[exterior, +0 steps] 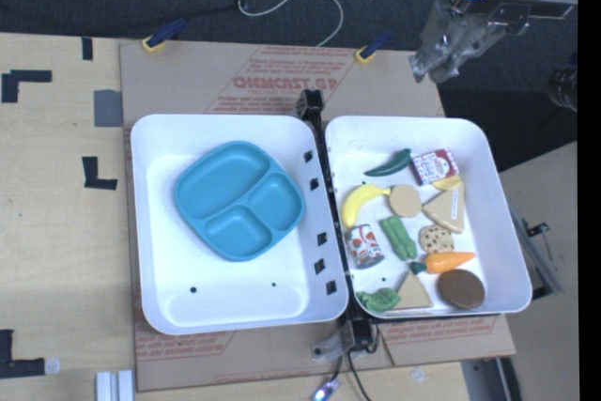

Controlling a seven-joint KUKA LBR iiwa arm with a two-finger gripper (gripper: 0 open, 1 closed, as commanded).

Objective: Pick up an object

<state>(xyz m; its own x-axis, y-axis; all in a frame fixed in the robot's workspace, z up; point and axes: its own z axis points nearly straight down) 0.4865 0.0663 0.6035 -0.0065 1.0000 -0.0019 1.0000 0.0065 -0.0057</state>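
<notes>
My gripper (pixel 434 63) hangs high at the upper right, above the bench's back edge and beyond the right bin (pixel 488 155). Its fingers look close together with nothing between them. The right bin holds several toy foods: a yellow banana (pixel 360 200), a green pepper (pixel 389 164), a red and white carton (pixel 433 166), a round cracker (pixel 405 200), a cheese wedge (pixel 449 207), a green bean (pixel 398 237), a cookie (pixel 435 239), an orange carrot (pixel 447 261), a small can (pixel 364 246), a brown patty (pixel 461 288) and a leafy green (pixel 378 300).
The left bin (pixel 160 202) holds a blue divided plate (pixel 238 199). A white cable (pixel 282 5) loops over the dark cloth behind the cardboard sheet (pixel 272 80). Two clamps, one yellow (pixel 163 35) and one blue and yellow (pixel 373 46), grip the cardboard's back edge.
</notes>
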